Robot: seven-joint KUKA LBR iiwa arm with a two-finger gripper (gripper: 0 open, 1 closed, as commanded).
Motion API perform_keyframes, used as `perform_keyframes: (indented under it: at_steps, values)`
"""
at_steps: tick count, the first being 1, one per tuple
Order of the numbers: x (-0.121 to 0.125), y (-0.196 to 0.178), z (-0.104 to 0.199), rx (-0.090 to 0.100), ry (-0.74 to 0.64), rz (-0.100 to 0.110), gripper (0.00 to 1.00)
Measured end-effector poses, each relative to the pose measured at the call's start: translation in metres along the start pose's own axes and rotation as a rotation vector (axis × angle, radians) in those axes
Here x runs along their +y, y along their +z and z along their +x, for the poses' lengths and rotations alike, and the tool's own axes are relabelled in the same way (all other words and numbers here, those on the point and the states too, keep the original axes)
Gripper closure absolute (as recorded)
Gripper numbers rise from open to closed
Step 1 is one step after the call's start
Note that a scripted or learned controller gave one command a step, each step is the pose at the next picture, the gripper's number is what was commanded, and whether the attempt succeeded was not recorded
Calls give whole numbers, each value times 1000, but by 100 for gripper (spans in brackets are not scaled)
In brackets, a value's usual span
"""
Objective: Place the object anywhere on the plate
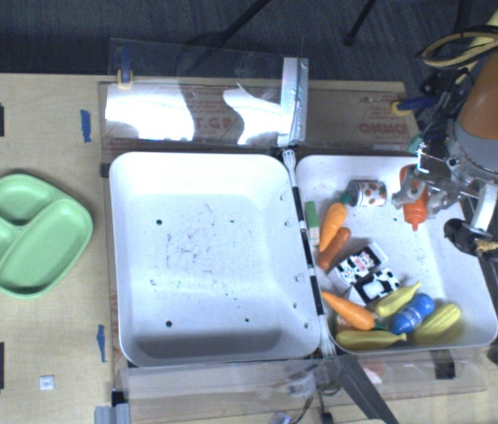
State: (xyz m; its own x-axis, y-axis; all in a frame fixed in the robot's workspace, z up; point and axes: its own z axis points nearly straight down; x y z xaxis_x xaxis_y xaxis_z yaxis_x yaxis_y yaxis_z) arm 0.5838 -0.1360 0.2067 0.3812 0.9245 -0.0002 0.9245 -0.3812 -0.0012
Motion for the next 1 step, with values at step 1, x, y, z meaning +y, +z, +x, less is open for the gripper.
perform_keyframes:
  at_steps: [1]
  values:
    - [-87, 65, -14, 1, -242, 4, 100]
